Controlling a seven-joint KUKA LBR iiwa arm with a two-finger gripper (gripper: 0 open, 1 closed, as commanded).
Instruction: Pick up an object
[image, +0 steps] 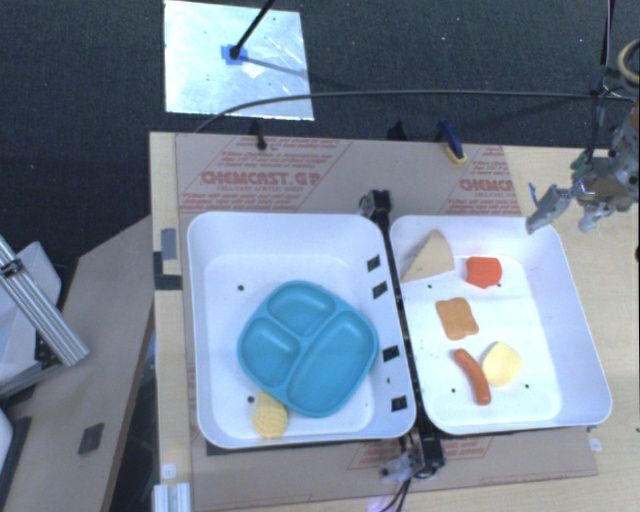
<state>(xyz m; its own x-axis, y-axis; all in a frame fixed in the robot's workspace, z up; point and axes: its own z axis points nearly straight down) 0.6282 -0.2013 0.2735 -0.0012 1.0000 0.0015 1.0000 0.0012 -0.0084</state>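
The right bin holds a pale cheese wedge, a red piece, an orange toast slice, a red-orange sausage and a yellow lump. My gripper hangs over the bin's far right corner, up and to the right of the red piece. It is open, its two grey fingers are spread apart, and nothing is between them. It touches none of the objects.
The left bin carries a blue divided plate and a yellow corn piece at its near edge. A black clip strip runs between the bins. A silver sheet lies beyond the bench.
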